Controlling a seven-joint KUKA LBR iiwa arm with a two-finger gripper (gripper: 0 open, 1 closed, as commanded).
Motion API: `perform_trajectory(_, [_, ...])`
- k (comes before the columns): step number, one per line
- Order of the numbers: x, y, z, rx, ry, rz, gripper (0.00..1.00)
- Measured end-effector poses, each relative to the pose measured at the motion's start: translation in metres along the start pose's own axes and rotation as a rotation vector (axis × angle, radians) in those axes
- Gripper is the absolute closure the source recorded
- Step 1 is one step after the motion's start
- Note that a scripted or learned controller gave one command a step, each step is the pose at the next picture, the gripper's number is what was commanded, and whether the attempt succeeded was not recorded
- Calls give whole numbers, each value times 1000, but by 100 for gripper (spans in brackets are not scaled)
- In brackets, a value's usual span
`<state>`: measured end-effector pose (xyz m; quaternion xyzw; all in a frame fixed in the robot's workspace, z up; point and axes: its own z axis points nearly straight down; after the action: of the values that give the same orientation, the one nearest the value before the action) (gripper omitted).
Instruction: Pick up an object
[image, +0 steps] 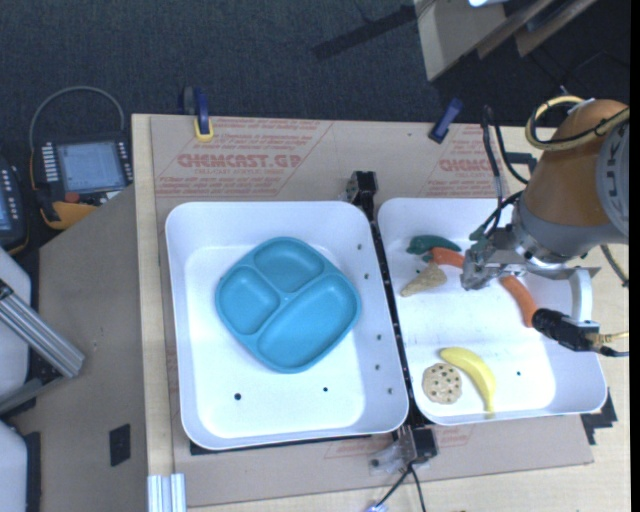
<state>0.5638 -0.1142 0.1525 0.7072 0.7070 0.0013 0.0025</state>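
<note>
The table (150, 300) carries two shallow white bins side by side. The left bin (200, 400) holds a blue divided plate (288, 316) with three compartments, lying a little above and left of the bin's middle.

The right bin (570, 395) holds the loose items. The arm comes in from the right, its orange band (565, 170) above the wrist, and the gripper (478, 272) hangs low over the upper part of this bin. Whether it is spread or pressed together cannot be told from this slanted view (the dark metal parts blur together), and nothing is visibly pinched in it.

Just left of the gripper lies a small cluster: a dark green piece (432, 243) at the top, a short orange piece (448, 258) just beneath it, and a tan wedge-shaped piece (424, 281) below that, all close together. A longer orange carrot (517, 294) lies just right of the gripper, slanting down toward the bin's right side, partly under the arm's hardware.

Well below the gripper, near the front wall of the bin, a yellow banana (472, 372) curves beside a round chocolate-chip cookie (441, 383); the two touch or nearly touch.
</note>
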Motion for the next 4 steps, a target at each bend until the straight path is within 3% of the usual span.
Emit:
perform_trajectory(2, [4, 7, -117, -3, 0, -2, 100])
perform_trajectory(3, [60, -4, -100, 9, 5, -6, 100])
perform_trajectory(4, [116, -16, -105, 8, 5, -7, 100])
